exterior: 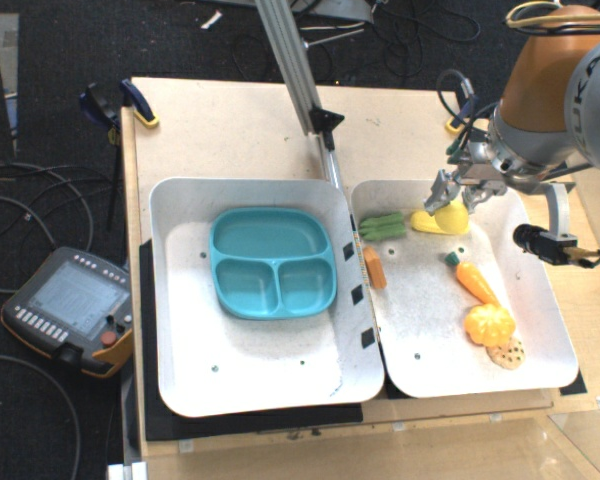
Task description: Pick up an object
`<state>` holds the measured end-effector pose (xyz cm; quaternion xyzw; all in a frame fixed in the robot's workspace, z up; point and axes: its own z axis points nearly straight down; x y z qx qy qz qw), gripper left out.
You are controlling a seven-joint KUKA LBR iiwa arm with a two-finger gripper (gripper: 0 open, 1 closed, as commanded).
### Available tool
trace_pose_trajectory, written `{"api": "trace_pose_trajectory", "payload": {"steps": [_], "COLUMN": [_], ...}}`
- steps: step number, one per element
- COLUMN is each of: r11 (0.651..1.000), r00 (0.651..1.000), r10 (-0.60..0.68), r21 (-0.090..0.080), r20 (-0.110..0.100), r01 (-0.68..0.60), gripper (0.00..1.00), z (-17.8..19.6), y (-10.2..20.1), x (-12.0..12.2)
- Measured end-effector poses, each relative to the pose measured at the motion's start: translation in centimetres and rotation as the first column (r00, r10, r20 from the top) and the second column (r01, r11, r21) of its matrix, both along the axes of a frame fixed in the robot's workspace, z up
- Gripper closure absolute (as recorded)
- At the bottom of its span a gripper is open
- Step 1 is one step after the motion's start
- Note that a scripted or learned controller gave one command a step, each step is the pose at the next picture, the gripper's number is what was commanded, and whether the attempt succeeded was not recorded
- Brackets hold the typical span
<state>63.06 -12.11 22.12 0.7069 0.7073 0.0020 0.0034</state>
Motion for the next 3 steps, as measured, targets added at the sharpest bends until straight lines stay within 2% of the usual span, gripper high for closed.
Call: {"api": "trace_pose_trajectory", "payload": {"steps": [1, 2, 3], "r11": [1.0, 1.0, 1.0], "r00": [1.0, 1.0, 1.0], "r10": [0.001, 0.008, 0.008], "r21": [0.001, 0.003, 0.004], "r20": [-0.005, -0.005, -0.009], "r01": [-0.001, -0.008, -0.008], "gripper": [1.0, 1.0, 1.0], "z": [-0.1, 1.0, 0.1], "y": [0.0, 5.0, 10.9], "x": [0.1, 0.3, -0.2]}}
